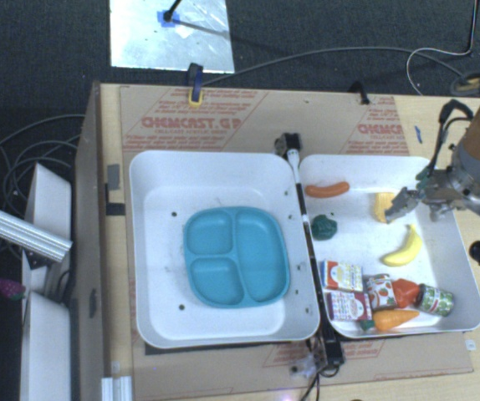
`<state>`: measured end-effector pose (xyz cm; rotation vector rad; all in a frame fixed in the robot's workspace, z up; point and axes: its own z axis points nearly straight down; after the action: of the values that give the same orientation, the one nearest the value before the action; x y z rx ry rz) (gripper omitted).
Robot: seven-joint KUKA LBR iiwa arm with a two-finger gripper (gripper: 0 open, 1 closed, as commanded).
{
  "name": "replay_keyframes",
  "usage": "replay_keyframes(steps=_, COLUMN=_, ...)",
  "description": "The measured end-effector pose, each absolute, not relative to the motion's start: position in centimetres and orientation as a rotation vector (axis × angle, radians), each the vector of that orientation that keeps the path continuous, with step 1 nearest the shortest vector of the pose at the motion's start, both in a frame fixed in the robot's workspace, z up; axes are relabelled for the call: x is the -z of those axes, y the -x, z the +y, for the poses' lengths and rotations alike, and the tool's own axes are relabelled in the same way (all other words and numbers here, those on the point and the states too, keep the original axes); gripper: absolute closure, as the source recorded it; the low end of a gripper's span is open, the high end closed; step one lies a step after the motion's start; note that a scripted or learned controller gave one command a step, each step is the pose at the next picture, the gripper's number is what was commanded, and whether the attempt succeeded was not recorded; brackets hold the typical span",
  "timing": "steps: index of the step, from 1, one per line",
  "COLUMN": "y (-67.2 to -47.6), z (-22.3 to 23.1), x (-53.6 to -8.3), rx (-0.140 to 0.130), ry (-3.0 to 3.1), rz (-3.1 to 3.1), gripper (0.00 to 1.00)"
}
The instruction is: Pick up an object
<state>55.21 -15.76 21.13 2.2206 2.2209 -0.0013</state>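
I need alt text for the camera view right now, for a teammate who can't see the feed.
The arm's hand hangs over the right bin, beside a yellow block and above a banana. That bin also holds a sausage, a green lump, cartons, a bottle and a carrot. The left bin holds a blue divided plate.

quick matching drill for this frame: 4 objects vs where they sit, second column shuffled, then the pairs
Things:
1. blue divided plate
2. hot dog
3. banana
4. carrot

Places:
A. right bin, near front edge
B. left bin, middle
C. right bin, far end by the divider
D. right bin, just below the gripper

Pairs: 1-B, 2-C, 3-D, 4-A
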Motion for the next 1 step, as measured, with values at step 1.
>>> replay_keyframes(steps=1, y=-58.28, z=-15.14, x=-14.56, rx=0.0, ry=-2.219, rz=2.224, gripper=0.0)
